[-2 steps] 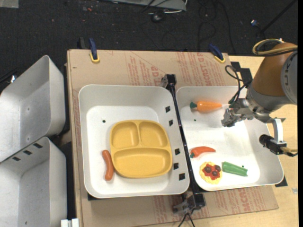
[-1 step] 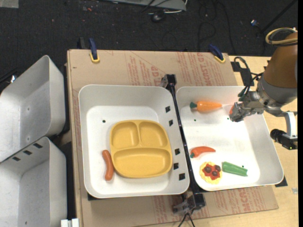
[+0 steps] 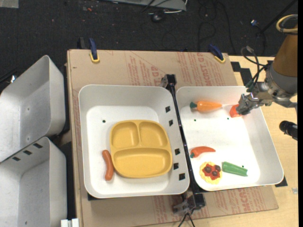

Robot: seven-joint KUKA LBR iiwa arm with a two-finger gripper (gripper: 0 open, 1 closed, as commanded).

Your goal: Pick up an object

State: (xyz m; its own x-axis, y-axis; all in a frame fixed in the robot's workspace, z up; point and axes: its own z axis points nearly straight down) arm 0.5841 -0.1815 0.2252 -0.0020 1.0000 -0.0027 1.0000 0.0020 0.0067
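My gripper (image 3: 245, 104) is low over the far right corner of the right bin (image 3: 265, 141), at the end of the grey arm that comes in from the right. A small red-orange object (image 3: 234, 111) lies right at its left side, touching or nearly touching it; part of the object is hidden by the gripper. An orange toy carrot (image 3: 207, 106) with a green top lies to the left, near the bin's far wall. Nearer the front lie a red chili pepper (image 3: 202, 151), a small round pizza piece (image 3: 211, 171) and a green vegetable (image 3: 235, 169).
The left bin (image 3: 90, 126) holds a yellow divided plate (image 3: 140, 148) and a brown-orange sausage (image 3: 108, 165) along the plate's left side. A black divider (image 3: 178, 126) runs between the bins. Grey containers (image 3: 28, 126) stand off the bench at the left.
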